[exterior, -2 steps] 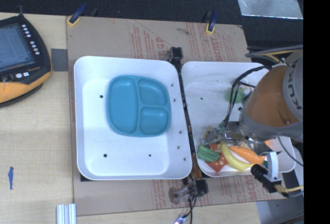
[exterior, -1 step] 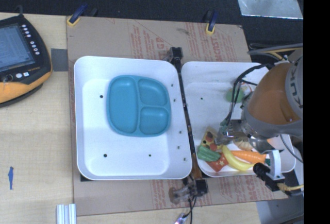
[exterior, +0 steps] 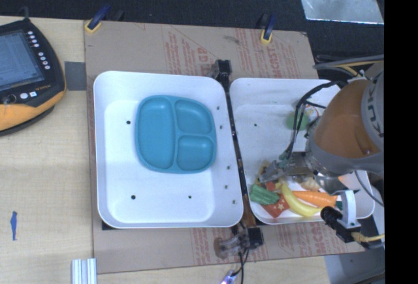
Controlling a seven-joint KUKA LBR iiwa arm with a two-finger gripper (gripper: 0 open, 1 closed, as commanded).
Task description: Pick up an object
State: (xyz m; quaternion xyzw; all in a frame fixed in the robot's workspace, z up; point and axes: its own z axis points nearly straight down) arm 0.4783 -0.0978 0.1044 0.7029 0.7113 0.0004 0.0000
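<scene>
Now the arm leans low over the right bin (exterior: pixel 261 96), hunting the toy-food pile.
Nearest, a yellow banana (exterior: pixel 297 204), orange carrot (exterior: pixel 317 198) and green piece (exterior: pixel 263 194) crowd that bin's near corner. The jaws (exterior: pixel 277 170) sit just above them, too cluttered to tell their state. Further left, the blue divided plate (exterior: pixel 175 132) lies in the left bin (exterior: pixel 111 145); the wrist hides more toys.

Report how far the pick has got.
Done: the arm has reached into the right bin, low over the toy pile. In hand: nothing visibly held; the gripper sits by the pile, while the banana, carrot and green piece lie in the bin. Left: grasping and lifting one.
</scene>
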